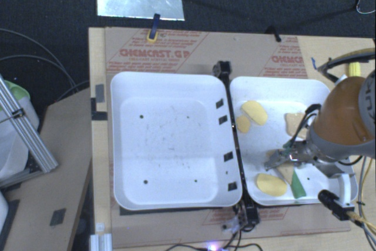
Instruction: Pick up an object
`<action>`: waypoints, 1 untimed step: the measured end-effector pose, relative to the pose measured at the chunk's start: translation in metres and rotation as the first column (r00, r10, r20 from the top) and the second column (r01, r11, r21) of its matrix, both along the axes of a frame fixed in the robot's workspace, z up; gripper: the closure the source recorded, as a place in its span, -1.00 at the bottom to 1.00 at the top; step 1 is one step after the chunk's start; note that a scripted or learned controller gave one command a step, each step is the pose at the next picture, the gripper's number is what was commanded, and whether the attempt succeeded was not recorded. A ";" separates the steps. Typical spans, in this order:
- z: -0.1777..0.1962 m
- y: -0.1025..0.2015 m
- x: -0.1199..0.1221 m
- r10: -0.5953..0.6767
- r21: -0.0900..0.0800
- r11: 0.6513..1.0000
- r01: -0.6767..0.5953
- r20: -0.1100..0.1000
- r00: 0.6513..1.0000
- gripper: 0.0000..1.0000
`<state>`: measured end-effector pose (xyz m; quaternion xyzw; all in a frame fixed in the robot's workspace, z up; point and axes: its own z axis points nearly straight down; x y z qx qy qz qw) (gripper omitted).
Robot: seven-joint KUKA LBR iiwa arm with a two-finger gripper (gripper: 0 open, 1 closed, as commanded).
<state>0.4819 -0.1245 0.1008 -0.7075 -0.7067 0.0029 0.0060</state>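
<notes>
My gripper (286,163) hangs low over the right bin (276,86), near its front, under the orange-banded wrist. Just below it lie a yellow oval piece (271,184) and a green stick-shaped piece (297,184). A pale tan piece (284,170) shows right beneath the fingers. Further back in the same bin rest a yellow rounded piece (255,112) with a smaller yellow bit (242,124) beside it, and a pale tan piece (294,122) partly hidden by the arm.
The left bin (167,141) sits beside the right one, with a black clip-studded divider (232,132) between them. Both bins rest on a cardboard sheet (194,47). A metal frame (20,126) stands at the far left.
</notes>
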 end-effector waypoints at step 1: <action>-0.018 0.023 0.020 0.007 -0.003 1.000 -0.007 0.013 1.000 -1.00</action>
